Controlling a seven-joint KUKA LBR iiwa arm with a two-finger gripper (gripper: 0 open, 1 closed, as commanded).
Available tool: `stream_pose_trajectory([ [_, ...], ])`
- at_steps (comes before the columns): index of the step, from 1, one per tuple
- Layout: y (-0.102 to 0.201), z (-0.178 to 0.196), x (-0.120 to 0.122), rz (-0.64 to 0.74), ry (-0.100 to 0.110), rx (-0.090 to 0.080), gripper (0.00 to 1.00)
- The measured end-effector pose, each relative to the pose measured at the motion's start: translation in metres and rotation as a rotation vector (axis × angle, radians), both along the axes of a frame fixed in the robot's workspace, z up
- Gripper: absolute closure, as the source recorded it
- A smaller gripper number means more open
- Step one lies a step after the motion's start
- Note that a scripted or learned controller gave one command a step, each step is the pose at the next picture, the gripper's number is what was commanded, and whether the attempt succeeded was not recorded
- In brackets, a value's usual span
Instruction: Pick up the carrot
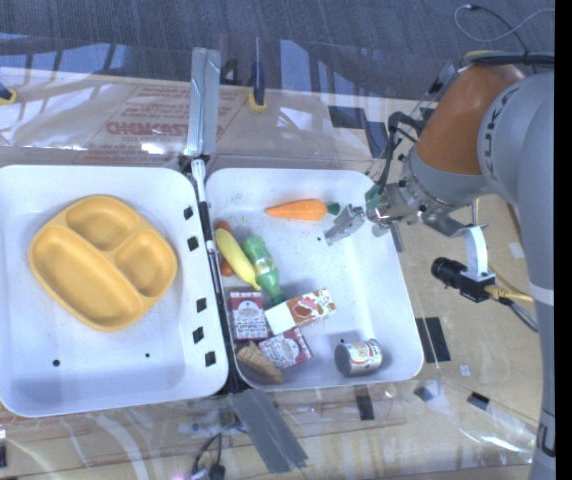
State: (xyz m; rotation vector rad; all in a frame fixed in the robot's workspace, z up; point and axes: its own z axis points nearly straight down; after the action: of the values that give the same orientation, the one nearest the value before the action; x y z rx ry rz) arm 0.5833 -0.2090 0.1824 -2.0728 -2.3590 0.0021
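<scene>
Pincer (348,226) low over the right bin (391,268), nothing in it.
I can't tell how far it's open; the carrot (296,209) lies just left of it, untouched.

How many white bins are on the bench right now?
2. The left bin holds a yellow divided plate. The right bin holds the carrot near its far edge, plus other food items along its left side and near edge.
</scene>
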Motion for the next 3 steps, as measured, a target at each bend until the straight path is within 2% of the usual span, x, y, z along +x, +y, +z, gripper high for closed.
stream_pose_trajectory([
  [1,0.006,0.006,-0.030,0.192,0.001,0.001,0.00],
  [2,-0.001,0.150,0.045,0.279,-0.004,-0.001,0.00],
  [3,0.079,0.049,0.037,0.526,0.001,0.002,0.00],
])
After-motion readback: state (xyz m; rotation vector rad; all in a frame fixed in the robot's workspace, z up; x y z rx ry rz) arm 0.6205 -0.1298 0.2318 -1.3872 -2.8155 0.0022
